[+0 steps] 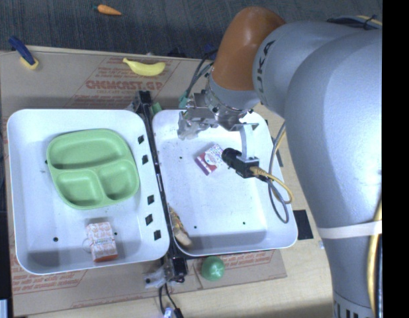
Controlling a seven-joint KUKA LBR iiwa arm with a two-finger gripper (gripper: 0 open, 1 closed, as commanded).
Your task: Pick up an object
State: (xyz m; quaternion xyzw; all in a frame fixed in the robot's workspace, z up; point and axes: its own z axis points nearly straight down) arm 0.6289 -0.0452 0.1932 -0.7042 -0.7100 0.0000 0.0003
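Toward the back of the right bin, the gripper is hanging just above the bin floor, with the orange band of the arm rising behind it. A small red-and-white packet is lying flat on the white floor just in front of the gripper and slightly to its right as the camera sees it, apart from it and touching nothing of the tool. The packet's long axis is running on a slant, from its near-left corner up toward a black fitting just beside it. Whether the gripper is spread or closed I cannot tell, since the metal parts are blurring together; nothing is showing as held. By my judgement, a short shift toward the packet would be needed before any descent.
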